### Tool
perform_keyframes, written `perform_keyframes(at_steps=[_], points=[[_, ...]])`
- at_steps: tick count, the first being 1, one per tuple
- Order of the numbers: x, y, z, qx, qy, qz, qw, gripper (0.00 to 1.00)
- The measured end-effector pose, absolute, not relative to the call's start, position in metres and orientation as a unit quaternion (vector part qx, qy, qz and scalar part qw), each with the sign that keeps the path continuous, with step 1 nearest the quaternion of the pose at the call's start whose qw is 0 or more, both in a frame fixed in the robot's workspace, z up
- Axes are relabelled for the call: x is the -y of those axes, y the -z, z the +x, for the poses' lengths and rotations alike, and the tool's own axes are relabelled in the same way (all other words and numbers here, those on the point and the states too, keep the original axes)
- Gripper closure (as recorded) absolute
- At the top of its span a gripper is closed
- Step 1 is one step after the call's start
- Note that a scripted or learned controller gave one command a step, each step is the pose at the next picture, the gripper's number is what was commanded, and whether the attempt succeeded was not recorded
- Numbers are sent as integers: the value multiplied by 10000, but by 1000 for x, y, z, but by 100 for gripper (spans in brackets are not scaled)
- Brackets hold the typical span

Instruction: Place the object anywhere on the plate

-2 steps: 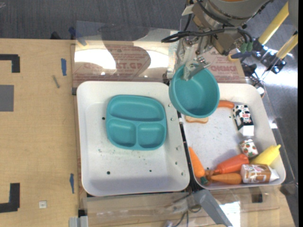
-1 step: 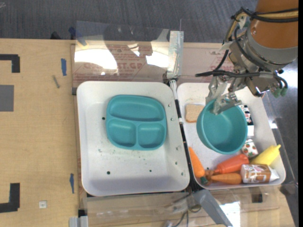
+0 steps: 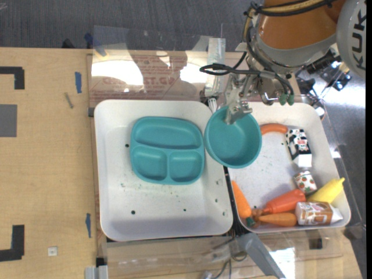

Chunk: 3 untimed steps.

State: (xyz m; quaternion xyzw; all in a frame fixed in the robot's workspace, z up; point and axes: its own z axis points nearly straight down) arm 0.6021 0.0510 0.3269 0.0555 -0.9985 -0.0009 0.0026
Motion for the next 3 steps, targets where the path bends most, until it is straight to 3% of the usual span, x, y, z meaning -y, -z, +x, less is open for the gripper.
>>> perform_keyframes(at_steps=[1,2,3], points=[[20,-442,633,9945,-16,1046,-80,100],[71,-488,667,9770,-16,2130,-58,100],[68,-500,669,9769,-15,2134,-114,100]])
